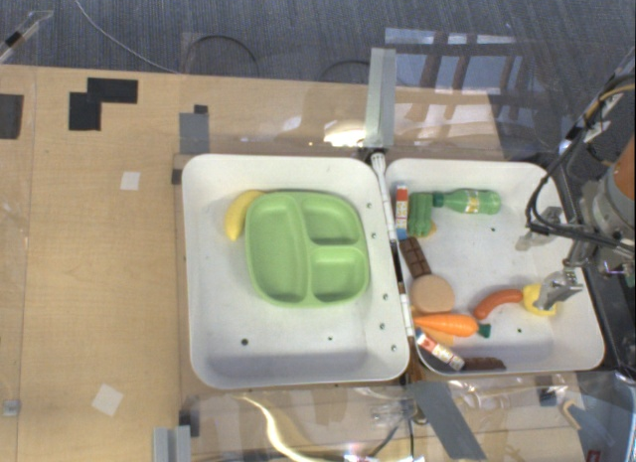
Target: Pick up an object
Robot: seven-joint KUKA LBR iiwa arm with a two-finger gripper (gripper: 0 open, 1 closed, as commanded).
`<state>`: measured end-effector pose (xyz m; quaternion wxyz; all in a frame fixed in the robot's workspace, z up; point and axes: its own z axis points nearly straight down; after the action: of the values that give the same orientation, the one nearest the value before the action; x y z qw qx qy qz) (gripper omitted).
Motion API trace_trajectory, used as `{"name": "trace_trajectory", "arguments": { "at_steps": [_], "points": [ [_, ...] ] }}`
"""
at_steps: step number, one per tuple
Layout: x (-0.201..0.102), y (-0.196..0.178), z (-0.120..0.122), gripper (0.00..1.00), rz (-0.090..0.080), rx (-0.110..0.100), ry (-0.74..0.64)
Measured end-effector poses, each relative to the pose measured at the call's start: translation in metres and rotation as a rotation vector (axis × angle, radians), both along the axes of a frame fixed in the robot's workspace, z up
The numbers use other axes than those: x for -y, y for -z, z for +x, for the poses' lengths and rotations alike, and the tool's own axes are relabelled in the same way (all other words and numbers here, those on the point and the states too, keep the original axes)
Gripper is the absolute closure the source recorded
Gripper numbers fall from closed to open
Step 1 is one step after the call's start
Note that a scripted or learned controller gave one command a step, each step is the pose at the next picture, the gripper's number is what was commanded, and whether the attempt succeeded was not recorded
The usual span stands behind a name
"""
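Poised with gripper (pixel 555 291) just above yellow toy (pixel 537 300), grip state indiscernible; nothing visibly lifted, pick-up pending.

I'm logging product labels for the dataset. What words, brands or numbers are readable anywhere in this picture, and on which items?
None can be read.
Green bottle: its label is too blurred to read.
Red-and-white tube at the right bin's left wall: print too small to read.
Marker near the carrot: no legible marking.
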<state>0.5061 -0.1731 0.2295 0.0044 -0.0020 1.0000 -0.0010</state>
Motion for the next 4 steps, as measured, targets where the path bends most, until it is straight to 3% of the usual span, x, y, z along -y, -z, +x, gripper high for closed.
{"name": "trace_trajectory", "arguments": {
  "at_steps": [1,2,3,4],
  "points": [
    [0.007,0.116,-0.018,0.0,0.004,-0.011,0.07],
    [-0.08,0.136,0.014,0.0,0.002,0.009,0.097],
    [-0.082,0.123,0.018,1.0,0.001,0.02,0.09],
    [-0.073,-0.046,0.049,1.0,-0.003,0.011,-0.145]
  ]
}}
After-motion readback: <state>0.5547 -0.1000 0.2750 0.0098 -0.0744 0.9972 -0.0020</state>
